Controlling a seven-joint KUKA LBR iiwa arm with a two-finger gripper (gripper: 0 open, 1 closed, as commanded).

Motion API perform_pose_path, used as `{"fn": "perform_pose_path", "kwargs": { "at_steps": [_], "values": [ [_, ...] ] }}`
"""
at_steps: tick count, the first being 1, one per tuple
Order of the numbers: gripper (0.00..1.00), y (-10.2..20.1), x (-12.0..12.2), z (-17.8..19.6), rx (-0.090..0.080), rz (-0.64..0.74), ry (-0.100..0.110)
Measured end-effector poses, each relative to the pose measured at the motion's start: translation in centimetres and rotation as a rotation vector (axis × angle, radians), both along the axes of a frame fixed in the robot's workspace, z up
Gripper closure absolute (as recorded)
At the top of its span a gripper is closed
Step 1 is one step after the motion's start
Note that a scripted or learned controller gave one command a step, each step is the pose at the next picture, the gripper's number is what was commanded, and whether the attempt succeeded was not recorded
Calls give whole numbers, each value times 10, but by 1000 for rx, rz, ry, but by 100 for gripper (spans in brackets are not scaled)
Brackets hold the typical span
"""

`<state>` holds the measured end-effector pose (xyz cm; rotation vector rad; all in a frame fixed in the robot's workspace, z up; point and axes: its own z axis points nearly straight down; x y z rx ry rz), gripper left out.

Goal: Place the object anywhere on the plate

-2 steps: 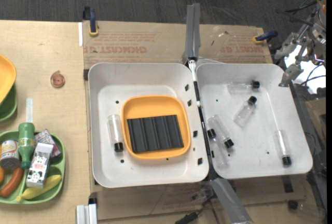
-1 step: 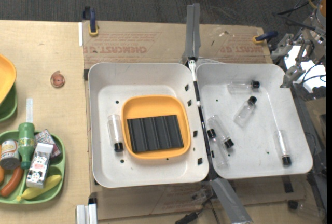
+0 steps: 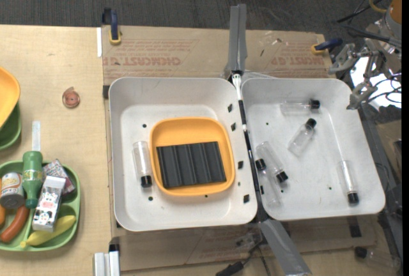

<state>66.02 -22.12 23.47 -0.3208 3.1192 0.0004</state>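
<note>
An orange plate [image 3: 192, 134] sits in the middle of the left bin [image 3: 121, 204]. A black ridged rectangular object [image 3: 191, 163] lies flat on it, toward the plate's near side. My gripper [image 3: 350, 78] hangs over the far right corner of the right bin [image 3: 370, 204], well away from the plate. Its two fingers stand spread apart, open, and nothing is between them.
A clear vial with a black cap [image 3: 141, 163] lies in the left bin just left of the plate. Several similar vials [image 3: 301, 135] are scattered in the right bin. On the bench at far left stands a green tray of toy food [image 3: 38, 230].
</note>
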Motion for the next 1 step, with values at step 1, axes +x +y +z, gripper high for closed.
{"fn": "perform_pose_path", "kwargs": {
  "at_steps": [1],
  "values": [
    [0,0,0,8,-1,229,-1]
  ]
}}
